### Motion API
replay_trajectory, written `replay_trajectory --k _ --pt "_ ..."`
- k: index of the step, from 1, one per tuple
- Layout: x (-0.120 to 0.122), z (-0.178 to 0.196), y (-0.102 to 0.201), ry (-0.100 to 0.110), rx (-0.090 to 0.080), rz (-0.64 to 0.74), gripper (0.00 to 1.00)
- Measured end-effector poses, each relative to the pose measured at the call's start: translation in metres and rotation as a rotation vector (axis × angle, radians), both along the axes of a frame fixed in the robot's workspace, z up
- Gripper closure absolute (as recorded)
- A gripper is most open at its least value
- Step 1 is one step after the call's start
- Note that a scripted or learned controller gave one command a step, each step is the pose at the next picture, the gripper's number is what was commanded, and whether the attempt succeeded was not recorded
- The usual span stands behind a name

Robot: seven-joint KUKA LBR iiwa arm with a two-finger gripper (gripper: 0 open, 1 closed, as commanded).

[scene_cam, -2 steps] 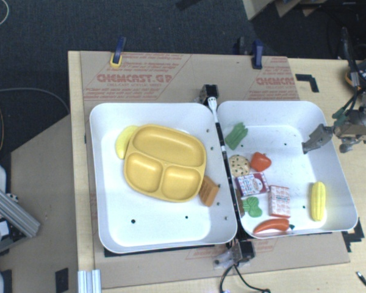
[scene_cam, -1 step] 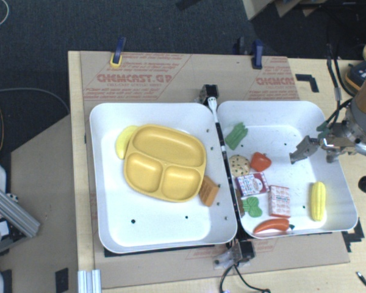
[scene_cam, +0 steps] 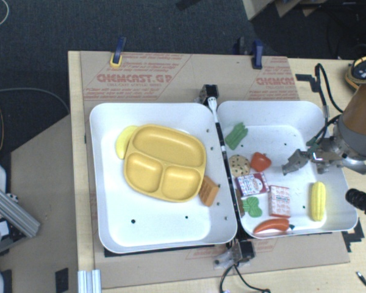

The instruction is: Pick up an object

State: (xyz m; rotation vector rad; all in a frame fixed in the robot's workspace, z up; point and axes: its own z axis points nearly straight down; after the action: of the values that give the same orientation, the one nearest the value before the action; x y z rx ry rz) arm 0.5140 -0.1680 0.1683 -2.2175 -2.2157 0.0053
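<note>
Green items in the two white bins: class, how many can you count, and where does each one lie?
2. A green piece lies near the right bin's top-left corner; a smaller green piece sits low at its left side, below a red-and-white packet. Others could be hidden beneath items.

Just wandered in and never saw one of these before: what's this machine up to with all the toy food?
A grey robot arm reaches in from the right over the right bin, which holds small toy foods. Its hand hangs above a bare patch of that bin, between a red pepper and a yellow corn cob, touching neither. The left bin holds a yellow divided plate. Nothing has been picked up.
</note>
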Motion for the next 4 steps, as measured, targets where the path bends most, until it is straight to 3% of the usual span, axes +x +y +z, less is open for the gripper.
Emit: replay_trajectory --k 1,2,3,4 --pt "0.001 -0.062 0.007 0.000 0.001 0.001 0.00" --pt "0.001 -0.085 0.008 -0.003 0.000 0.000 0.00" --pt "0.001 -0.073 0.007 -0.007 -0.002 0.000 1.00" --pt "-0.007 -0.019 0.002 -0.013 -0.005 0.000 1.00"
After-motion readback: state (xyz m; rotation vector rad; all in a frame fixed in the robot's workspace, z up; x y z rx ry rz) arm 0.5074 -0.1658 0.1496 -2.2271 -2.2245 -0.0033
